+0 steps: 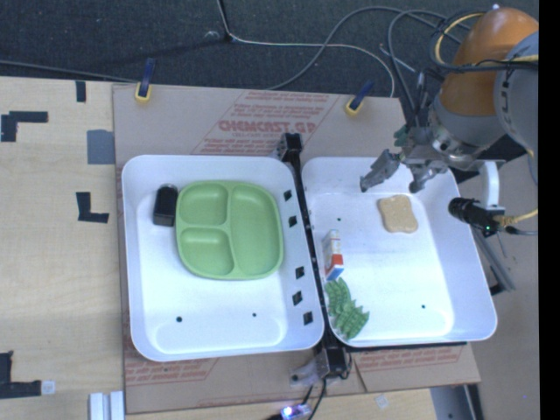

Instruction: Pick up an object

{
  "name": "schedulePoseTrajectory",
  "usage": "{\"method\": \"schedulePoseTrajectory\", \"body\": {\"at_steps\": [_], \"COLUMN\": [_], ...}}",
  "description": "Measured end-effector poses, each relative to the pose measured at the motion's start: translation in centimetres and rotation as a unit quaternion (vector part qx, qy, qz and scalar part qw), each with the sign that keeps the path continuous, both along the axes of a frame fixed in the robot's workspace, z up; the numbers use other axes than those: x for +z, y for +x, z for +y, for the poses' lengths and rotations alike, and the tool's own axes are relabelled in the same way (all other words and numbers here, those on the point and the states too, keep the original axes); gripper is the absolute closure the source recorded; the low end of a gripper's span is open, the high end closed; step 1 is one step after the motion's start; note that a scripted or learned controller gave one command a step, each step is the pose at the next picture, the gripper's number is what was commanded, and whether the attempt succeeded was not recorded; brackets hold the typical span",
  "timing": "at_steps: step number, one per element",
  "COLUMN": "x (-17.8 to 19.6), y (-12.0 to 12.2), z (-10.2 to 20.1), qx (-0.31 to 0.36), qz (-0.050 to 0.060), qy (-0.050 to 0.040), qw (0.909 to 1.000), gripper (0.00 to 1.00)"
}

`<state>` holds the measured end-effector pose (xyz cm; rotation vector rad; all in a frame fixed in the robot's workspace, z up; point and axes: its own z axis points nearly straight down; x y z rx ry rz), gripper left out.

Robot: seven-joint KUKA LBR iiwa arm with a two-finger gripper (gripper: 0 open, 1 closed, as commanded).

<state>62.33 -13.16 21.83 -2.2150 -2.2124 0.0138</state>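
Toast slice (398, 214) lying just below tool (399, 174); tool hovering spread, pinching nothing; advising straight descent, fingers straddling slice, avoiding bin wall (464, 226).

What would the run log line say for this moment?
hand: open, holding nothing, above right bin | nearest: bread slice | left bin: green plate, black block

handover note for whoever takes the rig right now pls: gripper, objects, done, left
Gripper: open, holding nothing, over the far part of the right bin, just above the toast piece.
Right bin also has a small tube and a green leafy item along its left wall.
Left bin: green divided plate, black block beside it.
Done: nothing picked up.
Left: the whole pick; the toast piece looks nearest.
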Motion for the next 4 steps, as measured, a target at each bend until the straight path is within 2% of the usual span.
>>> {"method": "schedulePoseTrajectory", "body": {"at_steps": [1, 3, 4], "x": [0.7, -11.4, -13.1], "y": [0.3, 0.1, 0.2], "z": [0.0, -1.4, -1.5], "qx": [0.001, 0.001, 0.002], "qz": [-0.006, -0.003, -0.009], "qy": [-0.0008, -0.0012, -0.0034], "qw": [1.0, 1.0, 1.0], "gripper": [0.0, 0.0, 0.0]}}
